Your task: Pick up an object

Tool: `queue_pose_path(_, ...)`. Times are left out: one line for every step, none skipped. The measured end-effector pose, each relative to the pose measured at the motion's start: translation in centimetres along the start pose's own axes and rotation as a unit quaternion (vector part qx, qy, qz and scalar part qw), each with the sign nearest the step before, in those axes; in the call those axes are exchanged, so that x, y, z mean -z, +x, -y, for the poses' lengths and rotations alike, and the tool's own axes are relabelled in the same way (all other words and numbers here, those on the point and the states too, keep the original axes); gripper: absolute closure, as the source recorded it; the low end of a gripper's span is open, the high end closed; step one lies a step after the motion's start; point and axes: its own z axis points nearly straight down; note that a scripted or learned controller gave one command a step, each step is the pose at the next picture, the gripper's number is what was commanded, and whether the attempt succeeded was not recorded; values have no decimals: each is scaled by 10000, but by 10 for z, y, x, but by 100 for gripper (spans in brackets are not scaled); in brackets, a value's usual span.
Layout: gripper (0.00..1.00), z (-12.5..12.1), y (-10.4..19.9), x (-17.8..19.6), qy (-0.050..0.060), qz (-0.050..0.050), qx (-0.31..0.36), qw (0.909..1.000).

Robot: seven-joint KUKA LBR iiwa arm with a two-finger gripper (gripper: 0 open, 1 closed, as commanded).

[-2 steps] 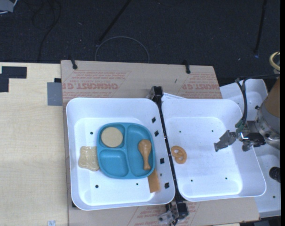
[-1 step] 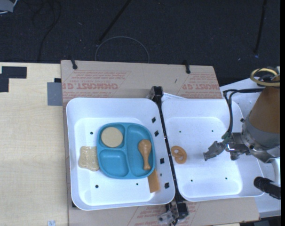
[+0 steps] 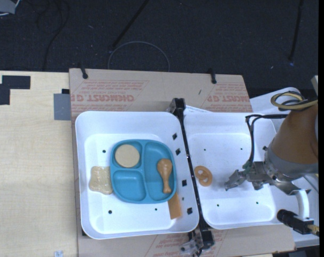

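Note:
A brown pretzel (image 3: pixel 202 175) lies at the left side of the right bin (image 3: pixel 231 218), close to the divider. My gripper (image 3: pixel 232 181) hangs low over the right bin's floor, a little to the right of the pretzel and apart from it. Nothing shows in its grasp. In the left bin (image 3: pixel 92 218) a blue compartment tray (image 3: pixel 131 191) holds a round tan biscuit (image 3: pixel 126 155) and a brown drumstick (image 3: pixel 166 174). A pale slice of bread (image 3: pixel 101 179) lies against the tray's left edge. A brown stick (image 3: pixel 175 206) lies at the tray's lower right corner.
The grey and orange arm (image 3: pixel 295 143) covers the right bin's right side, with cables (image 3: pixel 288 98) above it. The bins stand on a cardboard sheet (image 3: pixel 151 90). A black clamp (image 3: pixel 178 107) marks the divider between the bins.

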Motion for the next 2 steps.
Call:
queue_pose_path(0, 0, 1, -53, -28, 9, -2, 10000)
queue_pose_path(100, 0, -1, -40, -35, 7, -36, 10000)
